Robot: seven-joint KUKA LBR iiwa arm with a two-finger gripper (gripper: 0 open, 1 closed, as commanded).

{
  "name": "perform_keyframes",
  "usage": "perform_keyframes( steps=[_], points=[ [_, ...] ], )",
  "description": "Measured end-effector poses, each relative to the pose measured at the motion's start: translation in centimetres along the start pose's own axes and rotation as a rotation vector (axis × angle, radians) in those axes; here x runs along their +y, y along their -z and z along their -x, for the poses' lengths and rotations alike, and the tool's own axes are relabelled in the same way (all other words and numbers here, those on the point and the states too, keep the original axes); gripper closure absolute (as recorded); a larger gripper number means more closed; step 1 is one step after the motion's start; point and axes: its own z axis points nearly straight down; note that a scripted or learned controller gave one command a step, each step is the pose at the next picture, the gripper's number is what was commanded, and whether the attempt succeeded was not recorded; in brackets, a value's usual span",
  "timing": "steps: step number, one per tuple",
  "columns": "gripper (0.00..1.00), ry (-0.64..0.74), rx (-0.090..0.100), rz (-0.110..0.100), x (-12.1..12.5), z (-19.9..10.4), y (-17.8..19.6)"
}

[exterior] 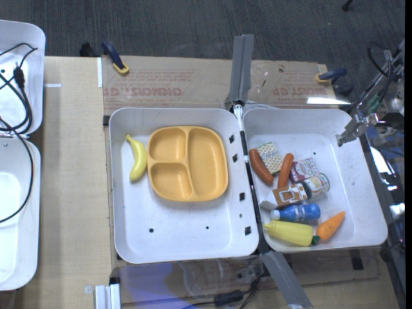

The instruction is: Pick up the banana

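Observation:
The yellow banana (136, 159) lies in the left bin (174, 240), near its left wall. It curves along the left side of a yellow divided plate (188, 163) and sits just beside that plate's rim. My gripper (347, 132) hangs at the far right, over the back right corner of the right bin (360, 192). It is far from the banana, with the whole right bin and the plate between them. Nothing is visibly held in it.
The right bin holds several toy foods: two sausages (261, 166), a cracker (268, 152), small bottles (299, 212), a yellow mustard bottle (290, 233) and a carrot (331, 226). A grey divider post (241, 69) stands behind the bins. Blue-and-yellow clamps (114, 59) hold the cardboard.

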Motion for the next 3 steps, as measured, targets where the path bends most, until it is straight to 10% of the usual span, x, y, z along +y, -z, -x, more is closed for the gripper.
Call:
perform_keyframes(
  steps=[1, 3],
  points=[
    [0.00, 0.033, 0.001, -0.001, -5.3, -4.2, -9.9],
    [0.00, 0.822, -0.009, 0.014, -6.6, -8.0, -18.3]
  ],
)
